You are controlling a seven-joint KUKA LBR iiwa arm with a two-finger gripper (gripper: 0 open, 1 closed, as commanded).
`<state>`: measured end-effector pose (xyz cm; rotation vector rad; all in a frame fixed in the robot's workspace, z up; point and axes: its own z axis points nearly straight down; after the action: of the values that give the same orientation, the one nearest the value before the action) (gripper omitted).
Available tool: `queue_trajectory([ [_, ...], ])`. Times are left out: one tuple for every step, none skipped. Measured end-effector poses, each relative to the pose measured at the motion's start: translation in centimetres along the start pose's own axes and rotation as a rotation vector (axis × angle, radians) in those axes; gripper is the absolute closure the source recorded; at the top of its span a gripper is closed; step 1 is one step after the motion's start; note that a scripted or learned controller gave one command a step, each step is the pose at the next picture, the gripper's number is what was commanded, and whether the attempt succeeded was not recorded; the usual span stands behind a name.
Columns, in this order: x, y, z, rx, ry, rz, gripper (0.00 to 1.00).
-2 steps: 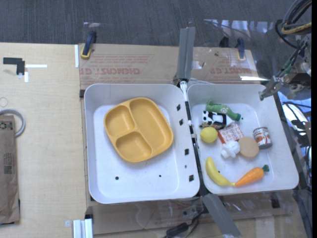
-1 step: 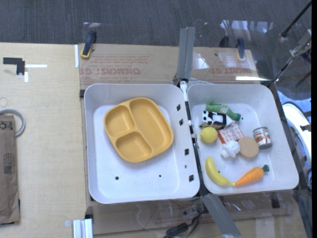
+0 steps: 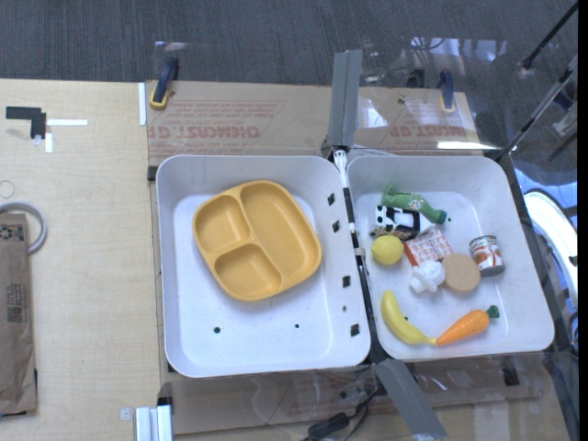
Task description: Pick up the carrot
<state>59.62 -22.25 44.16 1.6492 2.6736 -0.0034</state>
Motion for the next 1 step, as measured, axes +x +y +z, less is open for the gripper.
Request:
queue_trajectory([
  [1.86,-3.69,0.0,-0.002,-0.001,-0.359,0.0],
])
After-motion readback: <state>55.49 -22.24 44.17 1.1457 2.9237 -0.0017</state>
